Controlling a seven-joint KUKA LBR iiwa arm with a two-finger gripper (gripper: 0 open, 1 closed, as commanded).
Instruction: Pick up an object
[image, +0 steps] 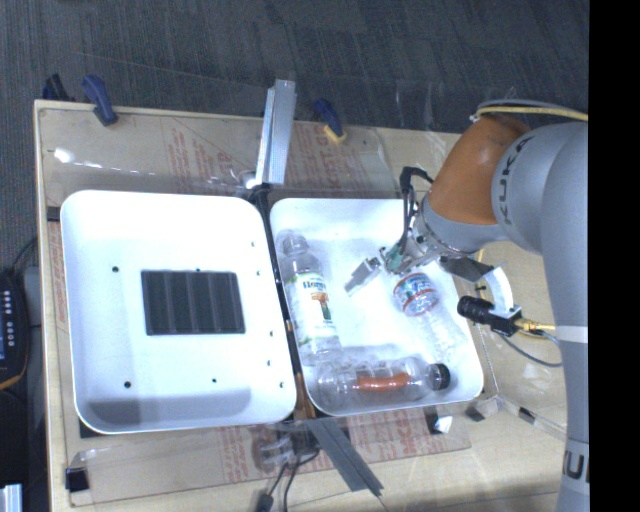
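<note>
Three clear plastic bottles lie in the right bin (372, 222). One with a green and white label (312, 298) runs along the bin's left wall. A second with an orange band inside (383, 378) lies along the near wall. The third, with a blue and red label (418, 297), rests at the right side, just below the wrist. My gripper (378, 268) hangs over the middle of this bin, between the left bottle and the right one. It is open, with nothing between its fingers (360, 273).
The left bin (90, 230) holds a dark ribbed rectangular block (192, 301). A metal bar (274, 130) rises at the divide between the bins. Blue clamps (98, 98) grip the bench's far edge. A cable plug (488, 312) juts from the arm over the right rim.
</note>
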